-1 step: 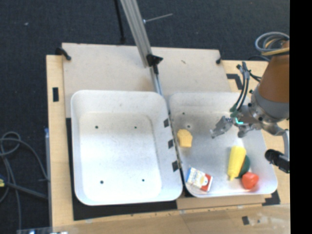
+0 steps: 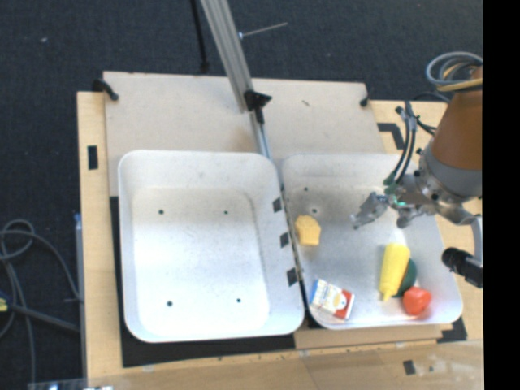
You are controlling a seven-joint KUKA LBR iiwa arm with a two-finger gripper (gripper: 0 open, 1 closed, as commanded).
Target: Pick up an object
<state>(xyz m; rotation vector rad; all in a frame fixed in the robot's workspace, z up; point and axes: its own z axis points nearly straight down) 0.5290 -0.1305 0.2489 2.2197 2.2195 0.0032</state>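
Objects: yellow block (image 2: 307,231) | long yellow piece (image 2: 394,269) | round red ball (image 2: 416,301)

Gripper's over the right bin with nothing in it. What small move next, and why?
Probably shift slightly toward the yellow bottle and descend. The gripper hangs above bare floor of the right bin, between the yellow block and the bottle, holding nothing; the bottle lies nearest, just below it in the view.

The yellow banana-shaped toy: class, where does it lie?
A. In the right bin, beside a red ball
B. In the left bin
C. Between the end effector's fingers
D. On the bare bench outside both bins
A: the yellow toy lies on the floor of the right bin, with the red ball just beside its lower end, apart from the end effector.
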